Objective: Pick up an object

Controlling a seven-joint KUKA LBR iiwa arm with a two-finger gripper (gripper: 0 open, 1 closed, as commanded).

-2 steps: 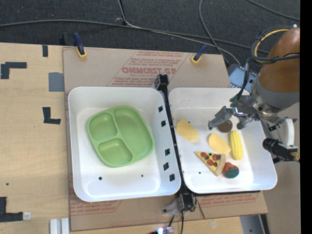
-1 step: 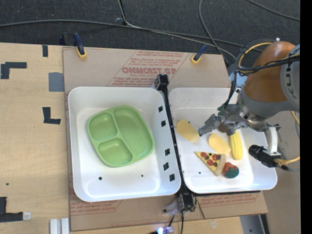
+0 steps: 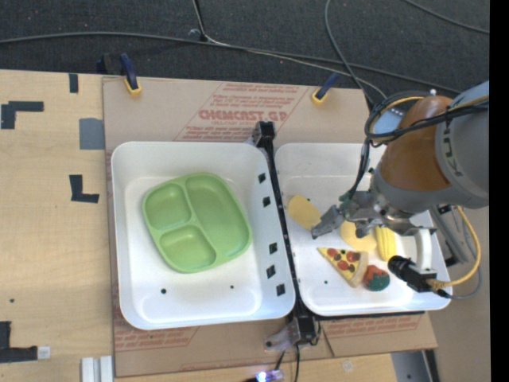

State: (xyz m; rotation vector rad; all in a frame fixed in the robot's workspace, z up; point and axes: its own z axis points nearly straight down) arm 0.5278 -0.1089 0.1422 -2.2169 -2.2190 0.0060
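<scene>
Two shallow white bins sit side by side on the worktop (image 3: 48,237). The left bin (image 3: 127,285) carries a green divided plate (image 3: 196,222) with three compartments, lying flat near the bin's middle. The right bin (image 3: 318,161) holds the small toys: a pale yellow round piece (image 3: 303,211) near the divider, a pizza slice (image 3: 342,262) with red dots towards the front, a corn cob (image 3: 386,242) just right of it, another yellow piece (image 3: 355,235) partly under the arm, and a red-and-green item (image 3: 376,278) by the slice's right end. The arm (image 3: 433,153) — grey with an orange band — reaches in from the right and hangs over the right bin. Its tool (image 3: 340,220) points towards the divider, with one dark finger (image 3: 324,226) ending just beside the pale yellow round piece; nothing can be seen clamped in it, and whether the jaws are apart or together cannot be told from this angle. Cardboard (image 3: 231,106) lies under both bins, held by two blue-and-yellow clamps (image 3: 129,74) at its far edge. Black cables (image 3: 238,46) run across the dark floor beyond.
</scene>
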